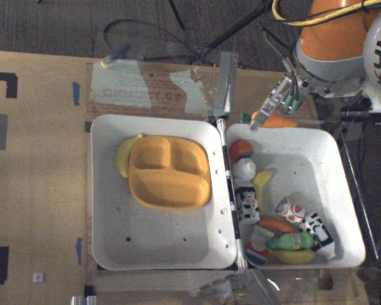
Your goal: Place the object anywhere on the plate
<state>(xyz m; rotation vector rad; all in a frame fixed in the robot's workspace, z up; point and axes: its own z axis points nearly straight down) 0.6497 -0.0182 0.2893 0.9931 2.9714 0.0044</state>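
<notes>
The orange divided plate (169,172) lies in the upper half of the left bin (147,245), nothing on it. A yellow banana-shaped toy (123,156) sticks out from beside its left edge. My gripper (256,123) hangs over the back left corner of the right bin (320,163), angled down to the left. An orange carrot-like toy (283,122) lies at the bin's back rim, just right of the gripper tip. I see nothing carried in the gripper.
The right bin holds several toys: a red-orange ball (241,149), a white ball (244,168), a cow-patterned carton (247,204), a can (291,211) and a green bottle (291,241). A metal divider (227,182) separates the bins.
</notes>
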